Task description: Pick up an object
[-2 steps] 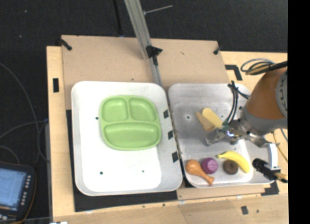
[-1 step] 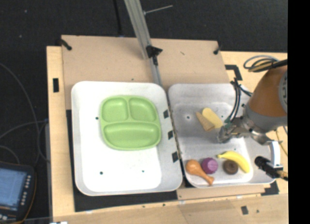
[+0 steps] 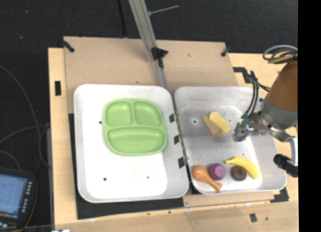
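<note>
Hand [image 3: 239, 131] sits low in the right bin [image 3: 200, 100] w/ cheese wedge [image 3: 216, 123] just to its left, prob. lining up a grab; can't tell if hand's apart or together.

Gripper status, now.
Gripper: over the right bin, just right of the yellow block; open or closed cannot be told.
</note>
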